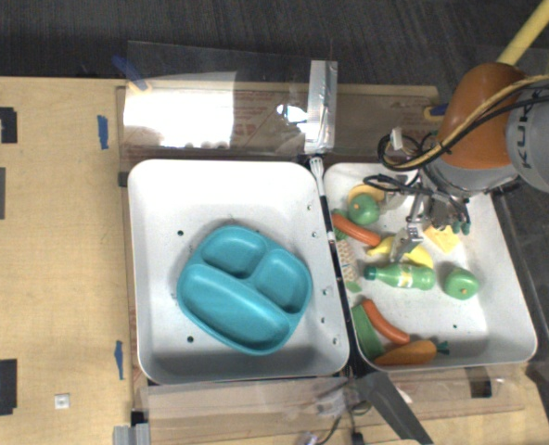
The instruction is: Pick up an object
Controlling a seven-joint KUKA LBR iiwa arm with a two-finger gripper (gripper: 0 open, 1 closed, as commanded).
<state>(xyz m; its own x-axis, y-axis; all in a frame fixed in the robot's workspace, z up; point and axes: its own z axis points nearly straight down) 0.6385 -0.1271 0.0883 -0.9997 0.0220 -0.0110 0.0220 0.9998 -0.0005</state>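
The right bin (506,332) holds several toy foods. A green bottle (400,276) lies in its middle, with a green round fruit (460,285) to its right. A green apple (364,209) and a red sausage (353,228) lie at the upper left. Yellow pieces (384,246) and a yellow wedge (445,239) lie near the middle. Another red sausage (384,320) and an orange carrot (410,352) rest at the front. My gripper (414,232) hangs over the yellow pieces, just above the bottle's neck, and I see nothing held in it.
The left bin (163,193) carries a teal divided plate (245,287). A clear plastic sheet (219,109) and a metal strip stand behind the bins. The arm with its orange band (478,109) reaches in from the upper right, trailing cables.
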